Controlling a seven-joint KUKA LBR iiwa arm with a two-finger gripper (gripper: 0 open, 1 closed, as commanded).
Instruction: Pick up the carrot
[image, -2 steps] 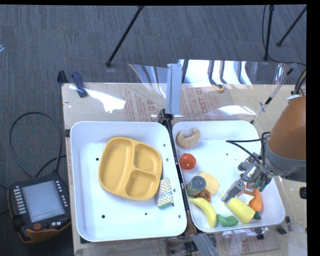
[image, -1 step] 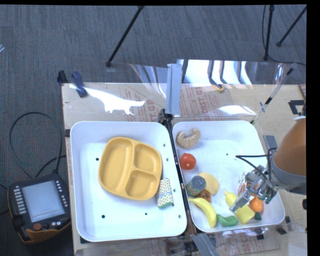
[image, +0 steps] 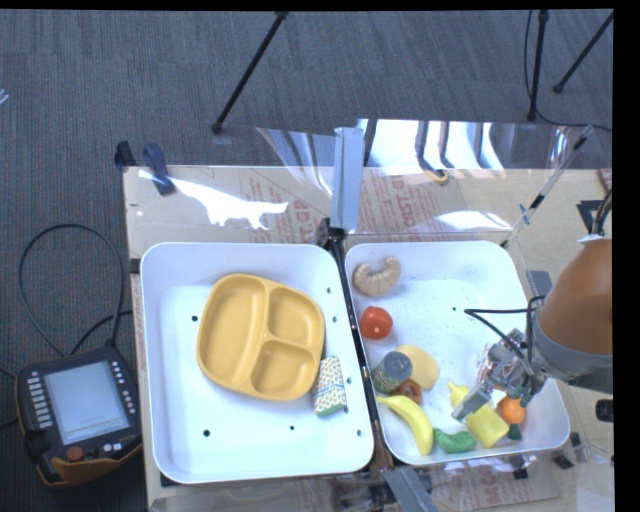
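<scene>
The carrot (image: 512, 409) is a small orange piece with a green end, lying in the front right corner of the right bin (image: 470, 270). My gripper (image: 478, 393) hangs low over that corner, just left of the carrot and above a yellow block (image: 486, 426). The gripper body covers part of the carrot, and I cannot make out anything held in it. The arm's orange band (image: 590, 295) is at the right edge.
The right bin also holds a croissant (image: 376, 275), a tomato (image: 376, 322), a can (image: 392, 371), a banana (image: 412, 420) and a green piece (image: 455, 440). The left bin (image: 170, 440) holds a yellow divided plate (image: 262, 336) and a patterned packet (image: 330, 386).
</scene>
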